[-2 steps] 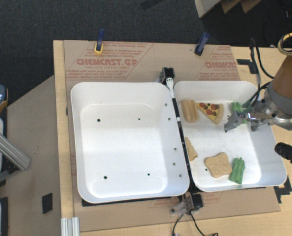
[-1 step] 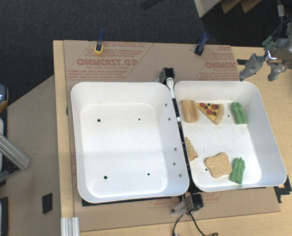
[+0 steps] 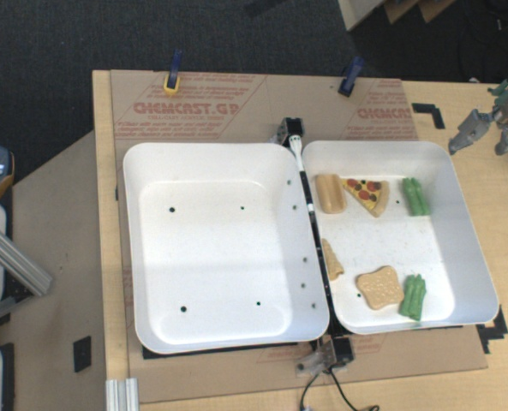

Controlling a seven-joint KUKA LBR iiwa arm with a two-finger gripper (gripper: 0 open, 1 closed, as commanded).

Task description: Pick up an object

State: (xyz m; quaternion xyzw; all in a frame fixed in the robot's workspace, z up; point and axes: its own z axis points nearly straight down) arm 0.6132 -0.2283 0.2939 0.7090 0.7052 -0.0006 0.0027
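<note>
The right bin (image 3: 459, 229) holds several toy foods. A tan bread roll (image 3: 329, 193) lies at its back left, with a pizza slice (image 3: 367, 193) beside it and a green vegetable (image 3: 415, 197) further right. A small tan piece (image 3: 331, 260) rests against the left wall. Near the front lie a slice of toast (image 3: 379, 287) and a second green vegetable (image 3: 413, 297), touching each other. My gripper (image 3: 487, 134) hangs at the view's right edge, beyond the bin's back right corner, open with nothing between its fingers.
The left bin (image 3: 151, 229) sits beside the right one on a cardboard sheet (image 3: 236, 101). Two clamps (image 3: 174, 74) hold the sheet's back edge. A black bracket (image 3: 289, 131) sits where the bins meet at the back.
</note>
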